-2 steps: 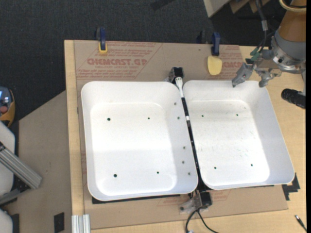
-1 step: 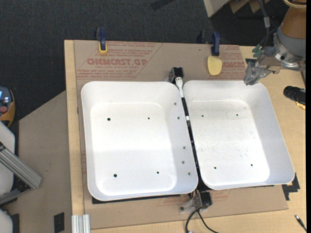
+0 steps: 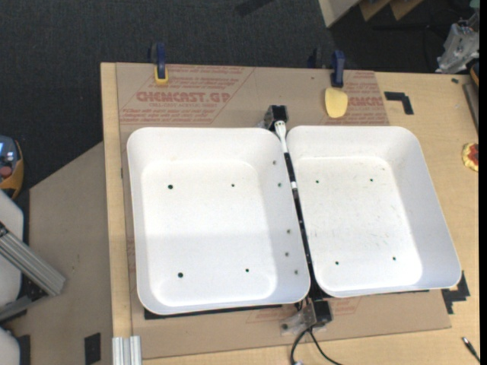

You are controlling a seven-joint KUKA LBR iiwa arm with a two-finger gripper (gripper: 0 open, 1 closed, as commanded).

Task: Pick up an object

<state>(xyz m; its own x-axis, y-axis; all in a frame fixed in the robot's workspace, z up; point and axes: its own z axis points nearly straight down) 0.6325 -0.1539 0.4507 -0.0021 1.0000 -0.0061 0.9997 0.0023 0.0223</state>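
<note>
Logging the opening stage of the pick: no object is secured, and the step in hand looks like the search for a target, judged from how things lie. Claw state: cannot tell from this view. Landmark for all positions is the right bin [image 3: 435, 204]. Touching its left rim is the left bin [image 3: 135, 204], and a black strip [image 3: 293, 192] runs along the seam between the two. Both bin floors show white with a few small dark dots, which I read as marks or holes rather than graspable items. The likeliest candidate for the task's thing is a small yellow object [image 3: 335, 102] lying just beyond the right bin's far rim, on the brown board [image 3: 114, 128] that covers the tabletop; whether it is loose or part of the fixture I cannot tell. A blue clamp [image 3: 337, 59] stands just behind it, and a second blue clamp [image 3: 159, 54] sits beyond the left bin's far corner. A small reddish item [image 3: 470, 155] lies well off the right bin's right rim, too cropped to identify. Next move, in my judgement, calls for the arm to come in over a chosen target before any descent. Legible print: "CHEMCAST GP" in red on the board beyond the left bin; the finer lines around it are too small to read.
</note>
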